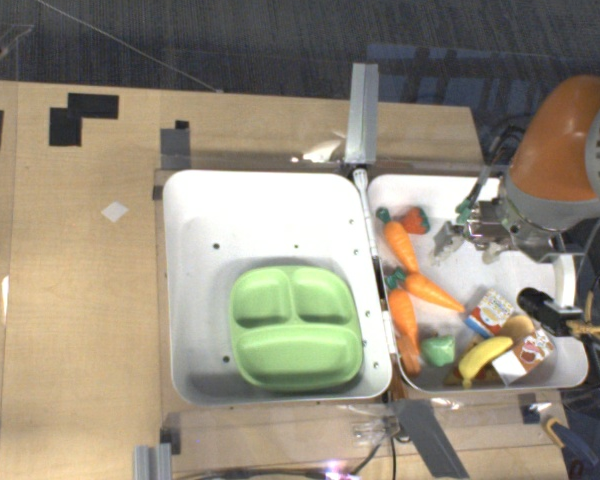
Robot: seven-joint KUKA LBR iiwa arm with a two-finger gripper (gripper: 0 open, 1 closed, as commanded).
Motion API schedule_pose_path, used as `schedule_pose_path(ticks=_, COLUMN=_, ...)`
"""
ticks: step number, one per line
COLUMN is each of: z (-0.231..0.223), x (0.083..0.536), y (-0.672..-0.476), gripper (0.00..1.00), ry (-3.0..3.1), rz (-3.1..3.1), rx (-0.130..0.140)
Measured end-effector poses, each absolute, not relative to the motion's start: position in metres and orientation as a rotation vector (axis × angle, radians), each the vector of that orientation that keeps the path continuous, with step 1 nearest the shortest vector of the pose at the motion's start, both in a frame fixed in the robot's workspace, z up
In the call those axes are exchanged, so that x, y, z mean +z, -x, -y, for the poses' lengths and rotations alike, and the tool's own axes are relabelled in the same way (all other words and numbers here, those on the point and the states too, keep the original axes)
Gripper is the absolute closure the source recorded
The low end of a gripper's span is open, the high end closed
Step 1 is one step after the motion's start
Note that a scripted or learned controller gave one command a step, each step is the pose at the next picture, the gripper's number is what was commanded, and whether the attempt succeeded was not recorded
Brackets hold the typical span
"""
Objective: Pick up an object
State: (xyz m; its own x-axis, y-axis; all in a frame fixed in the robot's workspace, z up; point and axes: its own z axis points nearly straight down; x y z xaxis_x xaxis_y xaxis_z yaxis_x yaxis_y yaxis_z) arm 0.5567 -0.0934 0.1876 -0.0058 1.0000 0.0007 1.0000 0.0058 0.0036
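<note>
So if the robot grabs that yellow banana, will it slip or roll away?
The banana looks like smooth toy plastic, so it is probably light and stiff, and might slip between hard jaws. Its curved shape would likely rock more than roll. It lies crowded against a small carton and other packets in the right bin, so a push would probably nudge those too.

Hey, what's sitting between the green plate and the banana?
In the camera view, the divider wall between the two bins, an orange carrot and a small green piece lie between the green plate and the banana.
</note>
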Motion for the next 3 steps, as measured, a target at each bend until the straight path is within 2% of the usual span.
schedule_pose_path(ticks=1, z=0.128, x=0.099, y=-0.51, gripper=0.0, ry=-1.997, rz=-2.402, rx=0.018)
schedule_pose_path(ticks=2, z=0.12, x=0.092, y=-0.575, gripper=0.0, ry=-1.969, rz=-2.425, rx=0.019)
schedule_pose_path(ticks=3, z=0.118, x=0.105, y=-0.577, gripper=1.0, ry=-1.966, rz=-2.426, rx=0.029)
